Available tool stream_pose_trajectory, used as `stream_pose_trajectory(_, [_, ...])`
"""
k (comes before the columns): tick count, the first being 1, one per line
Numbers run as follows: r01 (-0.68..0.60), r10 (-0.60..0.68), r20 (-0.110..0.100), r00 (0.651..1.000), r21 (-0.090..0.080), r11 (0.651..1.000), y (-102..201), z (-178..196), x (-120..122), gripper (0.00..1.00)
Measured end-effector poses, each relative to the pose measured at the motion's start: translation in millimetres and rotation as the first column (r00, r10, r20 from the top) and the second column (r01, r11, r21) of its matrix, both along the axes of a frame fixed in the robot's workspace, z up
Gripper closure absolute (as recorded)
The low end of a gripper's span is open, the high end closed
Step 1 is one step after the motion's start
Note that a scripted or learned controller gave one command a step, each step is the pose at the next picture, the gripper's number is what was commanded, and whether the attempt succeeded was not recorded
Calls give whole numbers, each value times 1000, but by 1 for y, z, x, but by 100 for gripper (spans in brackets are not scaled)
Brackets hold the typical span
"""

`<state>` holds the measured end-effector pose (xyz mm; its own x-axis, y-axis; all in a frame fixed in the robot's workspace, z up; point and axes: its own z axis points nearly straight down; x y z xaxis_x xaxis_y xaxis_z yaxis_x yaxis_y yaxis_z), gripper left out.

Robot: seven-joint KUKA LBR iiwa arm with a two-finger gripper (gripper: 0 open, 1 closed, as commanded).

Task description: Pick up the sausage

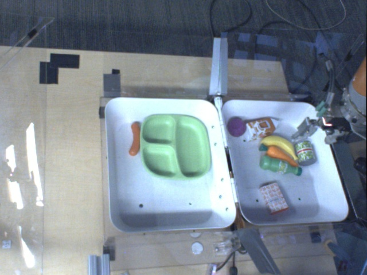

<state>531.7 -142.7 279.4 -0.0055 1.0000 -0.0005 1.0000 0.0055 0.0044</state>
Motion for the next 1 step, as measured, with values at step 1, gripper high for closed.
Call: stream_pose_trajectory(1, [74,-74,0,997,1,997,49,-184,32,0])
